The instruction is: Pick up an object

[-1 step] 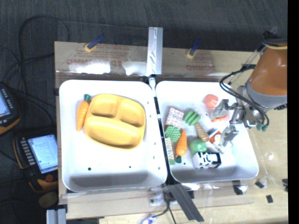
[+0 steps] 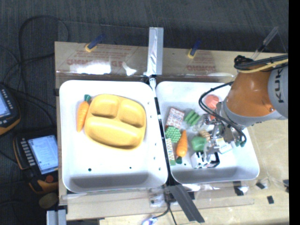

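Gripper (image 2: 212, 142) hung low in right bin (image 2: 243, 172), mid-bin toward front wall. Green piece (image 2: 198, 143) touched its left side; small carrot (image 2: 181, 144) further left, long axis front-to-back. Grip state: cannot tell.

Carrot (image 2: 82, 115) left of tray (image 2: 115, 121)

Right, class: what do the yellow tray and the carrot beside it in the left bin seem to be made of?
Yellow tray: probably moulded plastic, judging by its smooth, even colour, soft sheen and rounded compartments. Carrot: likely a plastic or rubber toy, with flat uniform orange and a plain green top. Left bin: looks like glossy white plastic.
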Controlling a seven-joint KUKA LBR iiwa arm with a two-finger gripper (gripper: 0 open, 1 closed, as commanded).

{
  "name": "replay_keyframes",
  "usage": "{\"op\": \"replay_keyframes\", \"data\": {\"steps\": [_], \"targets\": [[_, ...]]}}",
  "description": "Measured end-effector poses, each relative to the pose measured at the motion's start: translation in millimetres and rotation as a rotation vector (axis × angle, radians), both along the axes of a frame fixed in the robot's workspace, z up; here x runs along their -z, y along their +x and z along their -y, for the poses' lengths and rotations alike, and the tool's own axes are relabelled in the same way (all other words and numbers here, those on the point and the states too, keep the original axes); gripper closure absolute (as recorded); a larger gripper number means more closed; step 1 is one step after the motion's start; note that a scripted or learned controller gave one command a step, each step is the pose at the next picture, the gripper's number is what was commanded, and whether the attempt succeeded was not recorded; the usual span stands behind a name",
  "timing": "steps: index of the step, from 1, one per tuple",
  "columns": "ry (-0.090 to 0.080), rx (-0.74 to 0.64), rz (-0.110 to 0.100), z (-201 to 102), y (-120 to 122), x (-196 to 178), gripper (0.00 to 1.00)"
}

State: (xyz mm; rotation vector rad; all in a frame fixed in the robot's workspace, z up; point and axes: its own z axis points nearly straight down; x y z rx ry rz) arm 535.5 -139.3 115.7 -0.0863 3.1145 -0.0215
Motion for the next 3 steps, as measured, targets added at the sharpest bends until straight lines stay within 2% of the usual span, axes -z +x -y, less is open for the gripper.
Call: {"op": "replay_keyframes", "data": {"steps": [1,2,3], "targets": [[-0.008,0.003,0.014,-27,9,4,0.00],[-0.006,0.023,0.013,-32,15,4,0.00],[-0.005,-0.002,0.049,-33,-2,2,0.00]]}}
